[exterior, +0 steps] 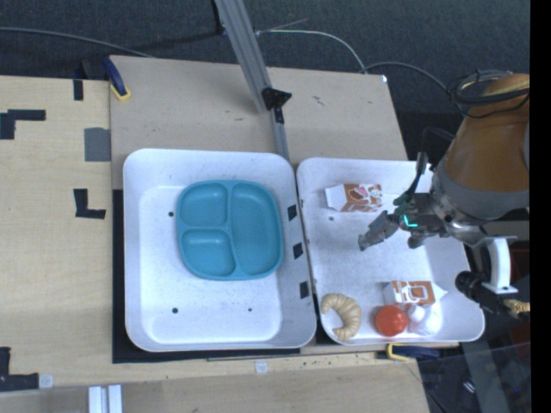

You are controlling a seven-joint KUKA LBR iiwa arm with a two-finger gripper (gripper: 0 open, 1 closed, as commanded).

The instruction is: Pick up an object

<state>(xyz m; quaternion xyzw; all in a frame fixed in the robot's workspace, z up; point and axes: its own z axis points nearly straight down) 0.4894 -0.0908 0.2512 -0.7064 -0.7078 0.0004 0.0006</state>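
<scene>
My gripper [396, 236] hangs over the middle of the right bin [344, 256], open, with nothing between its fingers. A white and orange packet [354, 197] lies in the bin's far part, up and to the left of the gripper. Along the near edge lie a tan croissant [343, 314], a red tomato [391, 320] and a second white and orange packet [415, 292], with a white object [428, 318] beside the tomato. None of them touches the gripper.
The left bin [146, 256] holds a blue divided plate [230, 229]. A grey metal bar [245, 37] slants down from the top to the gap between the bins. The arm's orange and grey body [489, 162] fills the right side.
</scene>
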